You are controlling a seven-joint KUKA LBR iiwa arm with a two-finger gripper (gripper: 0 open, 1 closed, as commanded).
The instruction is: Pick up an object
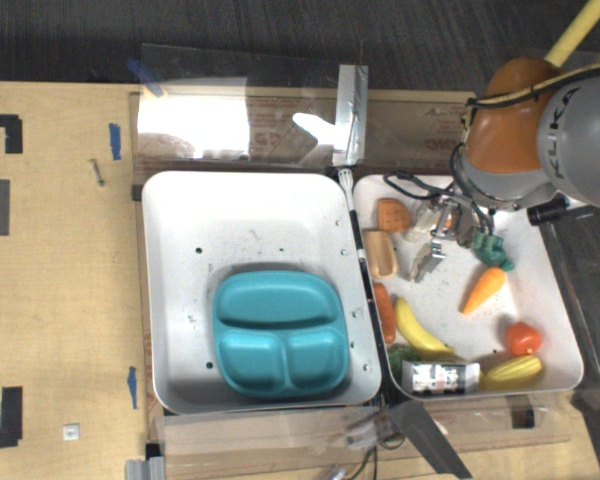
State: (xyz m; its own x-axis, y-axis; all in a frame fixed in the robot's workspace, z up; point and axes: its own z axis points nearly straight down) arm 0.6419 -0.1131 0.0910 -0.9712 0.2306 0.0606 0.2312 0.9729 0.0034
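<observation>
Over in the right bin, the arm's hand hangs low above the white floor; whether it is spread or closed I cannot tell, and nothing visibly sits in it. Just left of the hand lie a bread roll and an orange-brown piece behind it. To the hand's right rests a toy carrot with its green top. Nearer the bin's front edge are a banana, a small can, a yellow corn cob and a tomato. A teal divided tray sits in the left bin.
</observation>
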